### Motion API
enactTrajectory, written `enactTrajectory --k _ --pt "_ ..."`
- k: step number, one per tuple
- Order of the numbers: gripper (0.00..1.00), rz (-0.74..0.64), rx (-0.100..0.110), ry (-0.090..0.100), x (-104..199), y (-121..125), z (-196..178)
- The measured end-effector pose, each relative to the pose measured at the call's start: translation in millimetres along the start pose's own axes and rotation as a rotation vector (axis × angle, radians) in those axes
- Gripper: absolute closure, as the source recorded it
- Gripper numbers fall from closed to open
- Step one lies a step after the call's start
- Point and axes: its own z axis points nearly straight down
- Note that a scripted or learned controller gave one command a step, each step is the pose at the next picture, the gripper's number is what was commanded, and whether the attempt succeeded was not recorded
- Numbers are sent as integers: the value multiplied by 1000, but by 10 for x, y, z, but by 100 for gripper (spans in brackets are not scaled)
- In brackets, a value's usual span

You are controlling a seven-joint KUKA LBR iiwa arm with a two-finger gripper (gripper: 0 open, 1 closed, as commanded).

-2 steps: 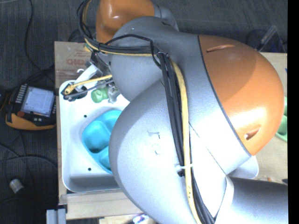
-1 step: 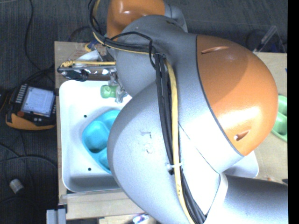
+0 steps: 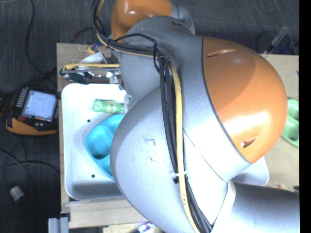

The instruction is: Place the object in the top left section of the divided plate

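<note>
The grey and orange arm [image 3: 194, 120] fills most of the camera view and covers the bins' middle. Left of it a white bin [image 3: 73, 144] shows. In that bin lies a light blue divided plate [image 3: 101, 141], partly hidden under the arm. A green object [image 3: 109, 106] lies in the bin just above the plate, at the arm's edge. The gripper is hidden behind the arm's body.
A metal tool with a dark handle [image 3: 90, 72] lies on the bench above the bin. A handheld device with a screen [image 3: 36, 108] sits on the floor at the left. A green thing [image 3: 293, 123] peeks out at the right edge.
</note>
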Motion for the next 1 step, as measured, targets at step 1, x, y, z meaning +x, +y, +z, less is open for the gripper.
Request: enactTrajectory --k 1 --pt "0 -102 -4 15 -594 -277 1053"
